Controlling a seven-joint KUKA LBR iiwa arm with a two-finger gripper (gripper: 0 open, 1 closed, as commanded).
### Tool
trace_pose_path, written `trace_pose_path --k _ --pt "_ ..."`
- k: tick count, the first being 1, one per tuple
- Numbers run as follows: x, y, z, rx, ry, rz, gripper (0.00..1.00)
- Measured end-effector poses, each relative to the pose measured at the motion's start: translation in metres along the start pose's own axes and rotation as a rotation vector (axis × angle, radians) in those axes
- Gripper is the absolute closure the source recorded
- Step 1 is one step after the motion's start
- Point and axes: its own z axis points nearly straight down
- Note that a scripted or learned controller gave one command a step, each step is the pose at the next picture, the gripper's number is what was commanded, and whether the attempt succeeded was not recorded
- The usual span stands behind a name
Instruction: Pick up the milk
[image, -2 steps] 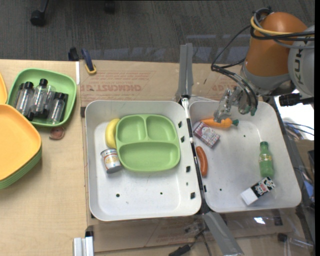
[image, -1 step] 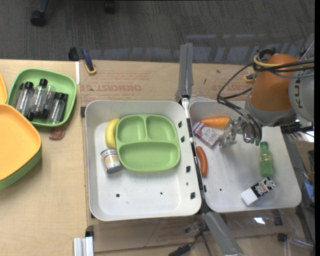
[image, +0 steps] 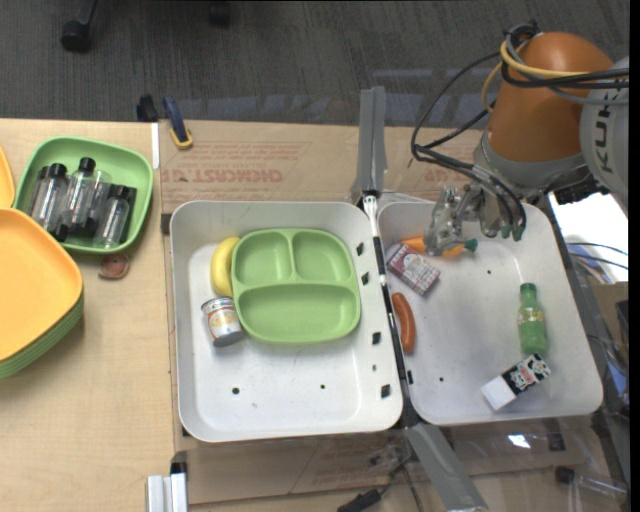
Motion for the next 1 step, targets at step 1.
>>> trace_pose_path --k 1 --pt "0.011 -0.0579 0.1003 0.0 0.002 -0.178 1.0"
